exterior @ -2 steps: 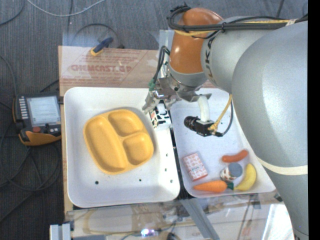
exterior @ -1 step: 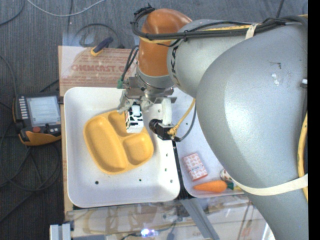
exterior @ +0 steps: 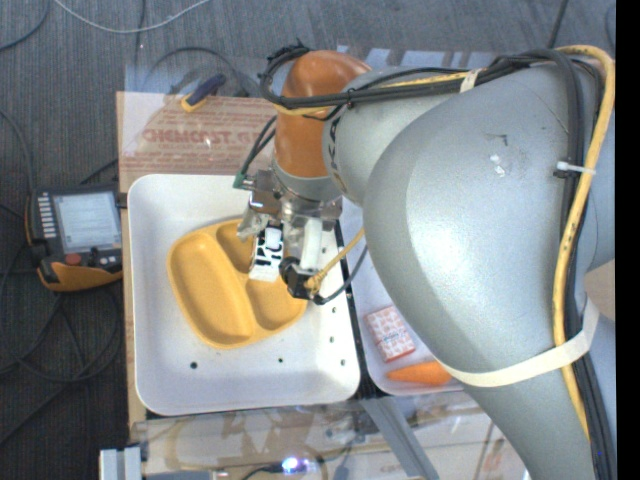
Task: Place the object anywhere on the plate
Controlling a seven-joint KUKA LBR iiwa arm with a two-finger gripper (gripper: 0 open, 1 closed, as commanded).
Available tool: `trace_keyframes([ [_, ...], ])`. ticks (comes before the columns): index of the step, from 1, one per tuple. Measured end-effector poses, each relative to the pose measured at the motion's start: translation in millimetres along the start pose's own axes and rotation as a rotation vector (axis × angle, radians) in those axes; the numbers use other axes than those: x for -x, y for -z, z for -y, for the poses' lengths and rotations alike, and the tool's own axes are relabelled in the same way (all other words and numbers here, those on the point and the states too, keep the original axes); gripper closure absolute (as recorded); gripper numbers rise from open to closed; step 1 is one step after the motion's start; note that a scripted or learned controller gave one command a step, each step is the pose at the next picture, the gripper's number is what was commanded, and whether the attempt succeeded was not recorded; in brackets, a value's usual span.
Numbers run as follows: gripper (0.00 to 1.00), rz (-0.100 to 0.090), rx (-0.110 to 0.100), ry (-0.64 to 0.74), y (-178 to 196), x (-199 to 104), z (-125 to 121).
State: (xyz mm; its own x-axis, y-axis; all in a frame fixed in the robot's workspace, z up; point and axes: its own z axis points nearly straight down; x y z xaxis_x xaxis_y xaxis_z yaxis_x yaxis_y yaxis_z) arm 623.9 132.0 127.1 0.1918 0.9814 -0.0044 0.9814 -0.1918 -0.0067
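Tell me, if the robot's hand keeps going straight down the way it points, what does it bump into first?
Most likely the yellow plate. The hand points down over the plate's right side in the left bin, though its height above the plate is unclear.

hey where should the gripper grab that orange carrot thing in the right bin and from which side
Judging by its pose, grip the carrot across its narrow width near the middle, coming straight down from above. It lies flat and long near the right bin's front edge, just below the red-and-white packet. The grey arm covers its right end.
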Motion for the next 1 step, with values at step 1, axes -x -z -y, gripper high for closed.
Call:
trace_keyframes([
  [1, 1.00, -0.008, 0.040, 0.003, -3.9, -4.4, 8.9],
])
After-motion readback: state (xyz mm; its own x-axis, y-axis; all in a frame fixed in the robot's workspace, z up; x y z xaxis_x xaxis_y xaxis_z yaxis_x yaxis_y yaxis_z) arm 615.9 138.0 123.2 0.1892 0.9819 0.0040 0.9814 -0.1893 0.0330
